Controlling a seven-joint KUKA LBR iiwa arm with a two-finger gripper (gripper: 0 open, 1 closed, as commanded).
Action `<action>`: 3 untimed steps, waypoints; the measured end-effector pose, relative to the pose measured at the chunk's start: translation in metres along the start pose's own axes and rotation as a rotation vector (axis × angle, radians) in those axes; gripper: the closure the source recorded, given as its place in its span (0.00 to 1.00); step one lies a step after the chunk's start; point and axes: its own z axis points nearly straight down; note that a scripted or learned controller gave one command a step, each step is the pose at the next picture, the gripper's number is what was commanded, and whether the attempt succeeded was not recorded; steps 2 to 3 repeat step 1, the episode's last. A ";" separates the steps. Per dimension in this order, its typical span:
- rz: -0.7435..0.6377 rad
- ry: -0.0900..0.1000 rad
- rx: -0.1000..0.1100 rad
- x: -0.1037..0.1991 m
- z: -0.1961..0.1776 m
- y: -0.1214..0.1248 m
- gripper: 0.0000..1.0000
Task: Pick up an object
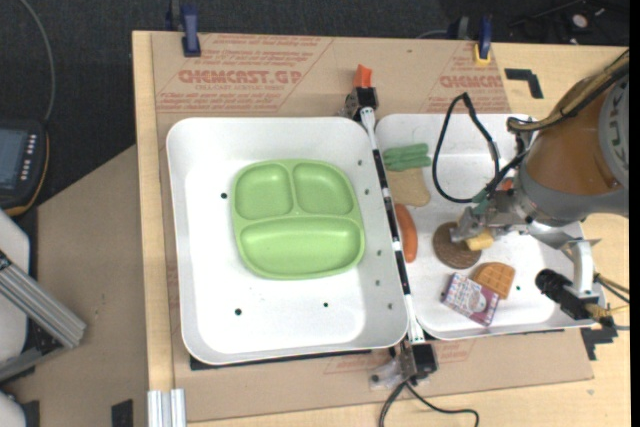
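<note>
1. The landmark is the brown round disc (457, 246) lying in the right bin (440, 130); everything below is placed from it
2. The gripper (474, 233) is low over the disc's upper right edge, reaching in from the right on the grey arm (575, 165) with its orange band; a small yellowish piece (481, 241) sits right at its tip, but whether the tool is clenched on it, released, or merely resting beside it I cannot tell
3. Just right and below the disc lies an orange waffle-like biscuit (494, 277), and touching that, lower left, a purple-patterned packet (469, 299)
4. Left of the disc, along the bin wall, is a red sausage (405, 230); above it a tan bread slice (408, 185) and a green strip (405, 156)
5. Well left of the disc, in the other bin, sits a green divided plate (297, 217)
6. Handling, as a guess: these look like light toy food, rigid and smooth, so apt to slip. The disc is flat and hard to pinch except across its rim; the sausage, taken across its narrow middle, looks the easier hold
</note>
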 end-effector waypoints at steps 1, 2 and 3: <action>-0.012 0.002 -0.008 0.073 -0.092 0.102 1.00; -0.012 0.002 -0.008 0.073 -0.092 0.102 1.00; -0.012 0.002 -0.008 0.073 -0.092 0.102 1.00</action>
